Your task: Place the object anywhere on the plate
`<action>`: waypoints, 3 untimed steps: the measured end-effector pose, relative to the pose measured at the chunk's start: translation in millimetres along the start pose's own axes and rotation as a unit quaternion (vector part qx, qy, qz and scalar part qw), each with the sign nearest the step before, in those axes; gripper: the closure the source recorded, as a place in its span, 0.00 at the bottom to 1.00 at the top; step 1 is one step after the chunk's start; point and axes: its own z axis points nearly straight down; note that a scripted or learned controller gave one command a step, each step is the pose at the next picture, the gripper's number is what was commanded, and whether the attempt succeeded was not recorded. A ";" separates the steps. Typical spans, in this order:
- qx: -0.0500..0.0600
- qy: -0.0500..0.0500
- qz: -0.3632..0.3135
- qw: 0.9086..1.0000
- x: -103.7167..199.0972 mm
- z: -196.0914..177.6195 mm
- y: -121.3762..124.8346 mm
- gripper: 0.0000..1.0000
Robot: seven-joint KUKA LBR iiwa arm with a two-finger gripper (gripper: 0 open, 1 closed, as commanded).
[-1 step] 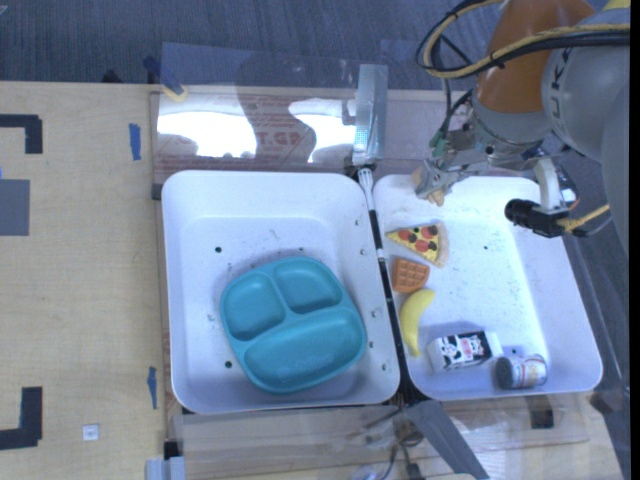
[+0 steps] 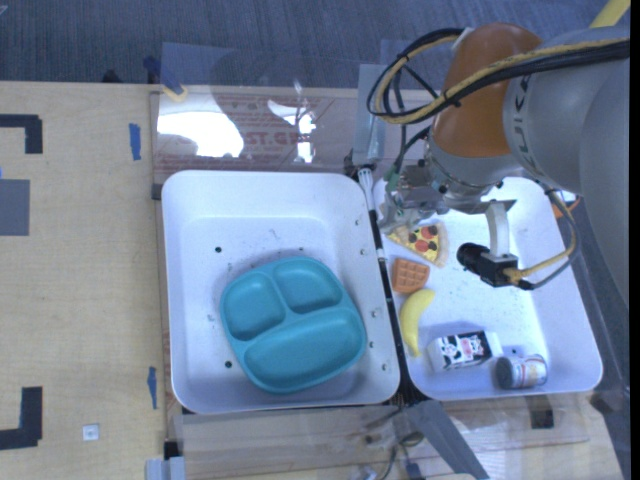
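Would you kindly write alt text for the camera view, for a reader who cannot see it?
A grey arm with an orange band reaches from the right, its gripper low over a toy pizza slice in the right bin. A waffle, banana, milk carton and small can lie nearby; the left bin holds a blue divided plate.

Just below the jaws in the view, an orange waffle piece [image 2: 408,273] lies by the right bin's [image 2: 556,313] left wall. Below it, farther from the jaws, is a yellow banana [image 2: 413,320]. A small black-and-white milk carton [image 2: 462,349] lies down and to the right of the jaws, with a grey can [image 2: 520,370] on its side just beyond. The left bin [image 2: 200,228] sits left of the jaws on the pale wooden desk [image 2: 70,268], which carries a strip of blue tape [image 2: 134,140] far to their left.
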 end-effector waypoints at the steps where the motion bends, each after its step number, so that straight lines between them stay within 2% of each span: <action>1: -0.004 -0.007 -0.104 0.995 54.1 -4.2 -41.6 1.00; 2: -0.028 -0.007 0.011 1.000 68.4 32.3 -58.1 1.00; 3: -0.026 -0.014 -0.019 0.999 77.2 35.0 -98.0 1.00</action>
